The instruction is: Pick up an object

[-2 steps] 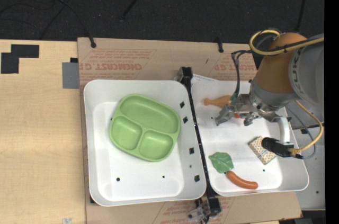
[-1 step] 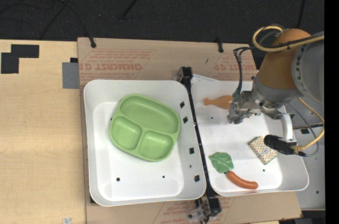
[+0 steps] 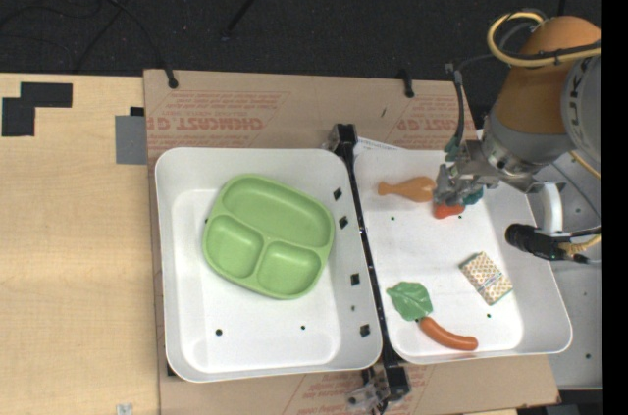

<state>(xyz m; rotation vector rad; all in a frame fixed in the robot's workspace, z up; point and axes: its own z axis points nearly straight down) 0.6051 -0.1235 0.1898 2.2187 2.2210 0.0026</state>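
Small red object (image 3: 448, 210), glossy, rounded, lying on the floor of the right bin (image 3: 549, 335) near its far edge; the end effector (image 3: 455, 194) is down directly on it, dark metal fingers on either side, red showing just under the tips; whether it is truly pinched I cannot tell, and the finger spacing is not readable from here. Just left of it, touching or nearly so, a tan drumstick-shaped toy (image 3: 407, 189), smooth, narrow end pointing left. Nearer in the same bin: a small boxy packet (image 3: 486, 277) with a speckled pattern, lying tilted; a green leaf-shaped piece (image 3: 409, 299), matte; right beside the leaf, an orange-red sausage shape (image 3: 449, 336), shiny, slightly curved. Left bin (image 3: 186, 344), white shallow plastic, carries a light green divided plate (image 3: 268, 235) with three compartments, rounded corners, set askew. Both bins sit on brown printed cardboard (image 3: 255, 114) over a pale wood-grain tabletop (image 3: 69, 256); the arm's orange band (image 3: 549, 75) bulges above the wrist.
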